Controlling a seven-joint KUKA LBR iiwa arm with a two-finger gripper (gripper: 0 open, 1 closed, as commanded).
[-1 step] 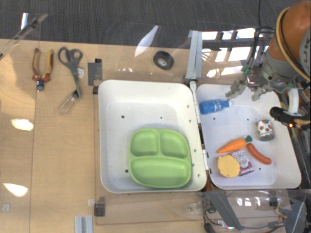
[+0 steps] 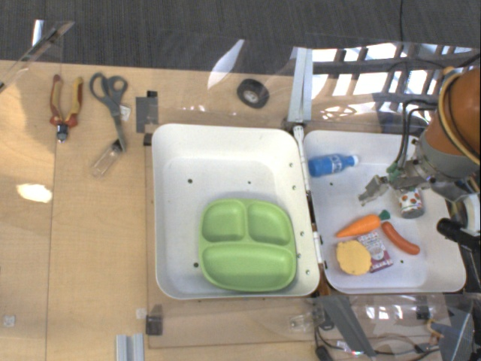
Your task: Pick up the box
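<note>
The robot's grey metal pincer (image 2: 380, 187) sits over the right-hand shallow white plastic bin (image 2: 443, 280), at the end of a grey arm with an orange band (image 2: 458, 122) that reaches in from the right. The slanted view does not show whether the pincer is apart or together, and nothing can be seen held in it. Just to its right stands a small white cup with red spots (image 2: 411, 202). Up and to the left of the pincer lies a blue plastic bottle with a white cap (image 2: 331, 164), on its side.

Below the pincer lies an orange toy carrot with a green top (image 2: 360, 226), and to the right of that a red toy sausage (image 2: 400, 239). The task's thing, what appears to be a small flat red and white box (image 2: 378, 251), lies near the bin's front edge, below the carrot, apart from the pincer. A round yellow disc (image 2: 352, 258) lies against the box's left side.

The left-hand white bin (image 2: 173, 201) holds a green plastic divided tray (image 2: 247, 244). On the wooden tabletop (image 2: 75, 262) beyond the bins lie red-handled pliers (image 2: 64, 105), grey scissors (image 2: 113, 104) and a roll of black tape (image 2: 253, 92).
</note>
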